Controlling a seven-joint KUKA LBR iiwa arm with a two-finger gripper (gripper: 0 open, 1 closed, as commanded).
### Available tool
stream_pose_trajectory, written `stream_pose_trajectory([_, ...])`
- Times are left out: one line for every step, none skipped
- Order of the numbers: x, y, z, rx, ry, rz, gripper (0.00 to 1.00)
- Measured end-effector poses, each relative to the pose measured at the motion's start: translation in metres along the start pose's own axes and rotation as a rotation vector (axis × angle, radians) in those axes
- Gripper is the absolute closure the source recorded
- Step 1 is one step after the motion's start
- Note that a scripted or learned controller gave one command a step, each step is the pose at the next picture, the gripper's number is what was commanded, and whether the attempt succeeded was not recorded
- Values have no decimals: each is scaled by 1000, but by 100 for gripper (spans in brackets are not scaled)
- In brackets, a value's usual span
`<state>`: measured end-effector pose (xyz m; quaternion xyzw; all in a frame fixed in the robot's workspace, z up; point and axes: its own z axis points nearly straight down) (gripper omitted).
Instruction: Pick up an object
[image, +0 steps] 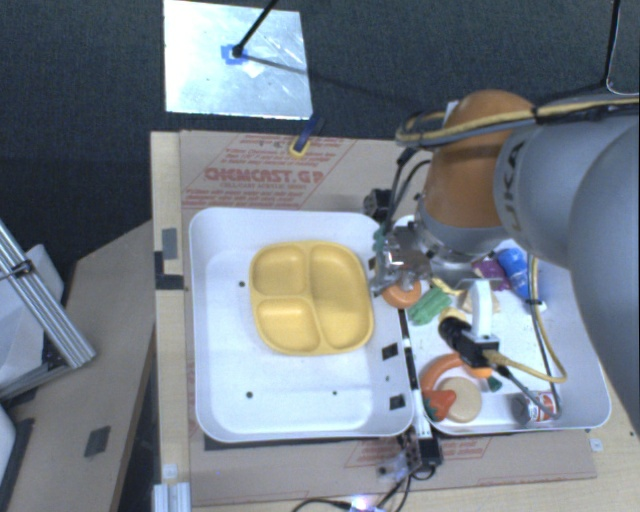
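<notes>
My gripper (388, 266) hangs low over the rim between the two bins, at the right bin's upper left corner. Just beneath it lies a small orange round piece (404, 295), with a green piece (431, 306) right beside it. Whether anything sits in the gripper is hidden by the wrist. A yellow divided plate (307, 297) lies in the left bin (225, 390), to the left of the gripper.
The right bin (585, 395) holds a blue piece (513, 267), a purple piece (489, 268), a white piece (482, 301), an orange bowl (441, 372) with a tan disc (462, 399), and a small metal-ended item (534, 407). The arm covers the bin's upper part.
</notes>
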<state>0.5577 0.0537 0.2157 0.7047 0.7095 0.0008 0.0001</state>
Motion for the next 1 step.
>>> stream_pose_trajectory([-1, -1, -17, -1, 0, 1, 100])
